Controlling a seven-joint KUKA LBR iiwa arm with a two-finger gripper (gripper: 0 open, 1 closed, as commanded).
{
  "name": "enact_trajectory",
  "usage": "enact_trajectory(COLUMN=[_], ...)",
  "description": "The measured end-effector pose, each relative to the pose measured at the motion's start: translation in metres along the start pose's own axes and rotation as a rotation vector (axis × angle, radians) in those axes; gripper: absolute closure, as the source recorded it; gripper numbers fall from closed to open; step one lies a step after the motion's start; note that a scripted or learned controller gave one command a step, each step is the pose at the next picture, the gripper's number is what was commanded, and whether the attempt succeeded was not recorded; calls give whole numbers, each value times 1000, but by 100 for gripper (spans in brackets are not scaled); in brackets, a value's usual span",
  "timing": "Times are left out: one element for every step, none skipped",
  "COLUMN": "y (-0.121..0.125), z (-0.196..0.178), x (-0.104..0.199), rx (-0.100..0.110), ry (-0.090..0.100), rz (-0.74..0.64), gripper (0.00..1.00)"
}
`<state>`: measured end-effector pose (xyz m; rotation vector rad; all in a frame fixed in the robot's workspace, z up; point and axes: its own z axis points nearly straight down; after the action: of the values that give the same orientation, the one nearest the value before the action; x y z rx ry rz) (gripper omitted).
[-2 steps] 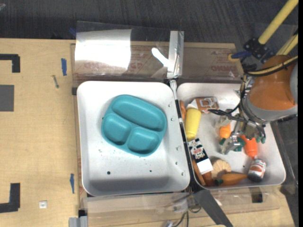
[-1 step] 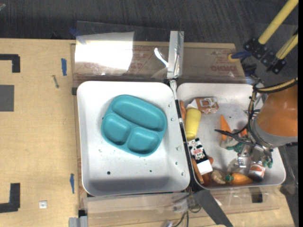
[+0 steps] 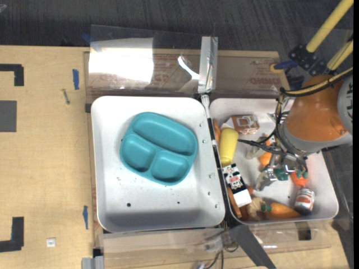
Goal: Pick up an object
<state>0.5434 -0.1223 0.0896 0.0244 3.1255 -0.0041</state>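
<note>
The right bin point(image 3: 331, 206) is taken as the landmark. The KUKA arm point(image 3: 311, 114), with its orange band, is lowered over the middle of this bin, and the end effector point(image 3: 275, 170) is seen among the clutter near the bin's centre. Whether it is released or clenched cannot be told, since the metal parts at the tip merge with the items beneath them; nothing is shown clearly gripped and lifted.

No single object is named by the task, so any item in the right bin may serve. Along the bin's left wall a yellow bottle point(image 3: 228, 144) is laid, and below it a black-and-white patterned box point(image 3: 234, 178). Toward the bin's upper edge a small brown packet point(image 3: 245, 123) is seen. At the bin's lower edge an orange carrot-shaped toy point(image 3: 280, 210) is laid, and in the lower right corner a small can with a red and white label point(image 3: 304, 199) is placed. Small orange pieces point(image 3: 265, 158) are found just beside the end effector.

To the left of the right bin, the left bin point(image 3: 112, 200) carries a teal divided tray point(image 3: 159, 147).

Progress is judged to be at the reaching or grasping stage: the approach into the bin is made, but a secure hold is not established by the view, and the lift is not yet done.
</note>
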Motion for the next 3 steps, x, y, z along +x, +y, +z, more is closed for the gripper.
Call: enact_trajectory(y=[1,35,5], z=[-13,-137,-23], x=[-4,-57,-41], rx=[1,-2,-6], ry=[-12,-4,16], rz=[-2,-17,-299], gripper=[100,100,100])
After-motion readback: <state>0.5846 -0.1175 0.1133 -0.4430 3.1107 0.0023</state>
